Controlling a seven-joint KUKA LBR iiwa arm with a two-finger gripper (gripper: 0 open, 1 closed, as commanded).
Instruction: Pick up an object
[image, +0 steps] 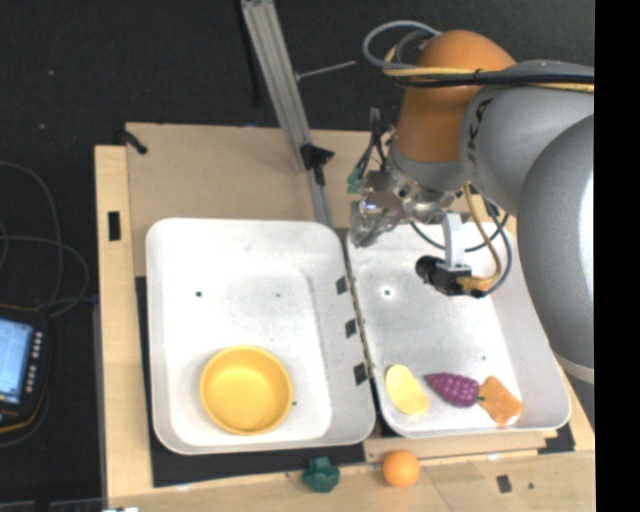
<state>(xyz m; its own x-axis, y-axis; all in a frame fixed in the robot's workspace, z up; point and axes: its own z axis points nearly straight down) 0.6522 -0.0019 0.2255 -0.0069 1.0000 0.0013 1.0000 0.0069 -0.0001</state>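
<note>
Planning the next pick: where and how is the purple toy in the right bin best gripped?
Probably across the narrow middle of the purple toy, coming straight down from above. It lies flat and elongated near the near wall of the right bin, with a yellow piece and an orange piece close at its ends, so fingers fit better at its long sides.

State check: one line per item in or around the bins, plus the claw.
yellow bowl: upright, in the left bin
pale yellow piece: lying in the right bin, near front edge
purple piece: lying in right bin, beside the yellow one
orange piece: lying in right bin, front corner
orange ball: on the bench, outside bins
green object: on bench, outside bins
claw: over the bins' back divider, holding nothing visible
</note>
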